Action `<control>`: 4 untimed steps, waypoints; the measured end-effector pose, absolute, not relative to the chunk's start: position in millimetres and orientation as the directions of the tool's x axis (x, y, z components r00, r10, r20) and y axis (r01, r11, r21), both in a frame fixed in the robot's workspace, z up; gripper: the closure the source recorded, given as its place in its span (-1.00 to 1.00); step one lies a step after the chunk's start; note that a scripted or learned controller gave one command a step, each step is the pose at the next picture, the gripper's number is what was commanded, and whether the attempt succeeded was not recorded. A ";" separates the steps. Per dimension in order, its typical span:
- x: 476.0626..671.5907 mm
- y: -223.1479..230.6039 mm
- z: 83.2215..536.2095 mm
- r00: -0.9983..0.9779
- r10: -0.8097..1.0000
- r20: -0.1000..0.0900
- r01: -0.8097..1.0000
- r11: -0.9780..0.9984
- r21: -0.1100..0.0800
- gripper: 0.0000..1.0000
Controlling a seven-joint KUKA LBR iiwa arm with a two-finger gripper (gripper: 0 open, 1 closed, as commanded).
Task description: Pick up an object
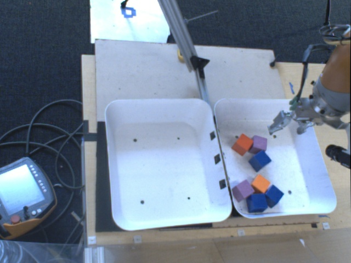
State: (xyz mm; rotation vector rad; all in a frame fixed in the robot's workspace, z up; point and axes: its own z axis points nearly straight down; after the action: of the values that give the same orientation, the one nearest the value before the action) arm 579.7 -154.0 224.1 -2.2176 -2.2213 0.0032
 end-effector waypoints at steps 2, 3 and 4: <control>573.7 -149.5 114.6 -0.003 1.000 0.002 1.000 0.003 -0.004 -1.00; 576.0 -150.5 129.4 -0.004 1.000 -0.001 1.000 0.004 0.004 1.00; 583.3 -142.9 188.6 -0.005 1.000 -0.002 1.000 0.006 0.008 1.00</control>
State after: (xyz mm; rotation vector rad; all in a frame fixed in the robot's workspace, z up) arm 583.3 -142.9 188.6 -2.2201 -2.2324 -0.0071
